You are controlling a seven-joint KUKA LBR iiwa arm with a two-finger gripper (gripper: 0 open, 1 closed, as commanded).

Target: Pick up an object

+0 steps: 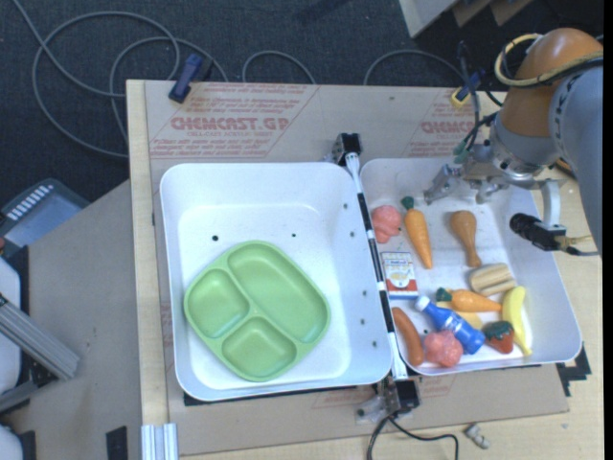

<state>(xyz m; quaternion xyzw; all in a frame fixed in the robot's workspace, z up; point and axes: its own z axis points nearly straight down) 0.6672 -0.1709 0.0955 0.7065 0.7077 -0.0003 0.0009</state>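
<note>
The right bin (558,290) holds several toy foods: a pink piece (386,221), an orange carrot (417,238), a tan drumstick (465,234), a small carton (397,271), a bread roll (491,278), a second carrot (474,302), a banana (516,316), a blue bottle (452,322), a sausage (406,335) and a red strawberry (498,336). My gripper (465,186) hangs over the far end of this bin, just beyond the drumstick. Its fingers stand spread apart with nothing between them.
The left bin (177,195) holds a green divided plate (256,309) at its near side. A clamp (347,146) sits at the far end of the seam between the bins. Cables and a blue clip (189,76) lie beyond the bench.
</note>
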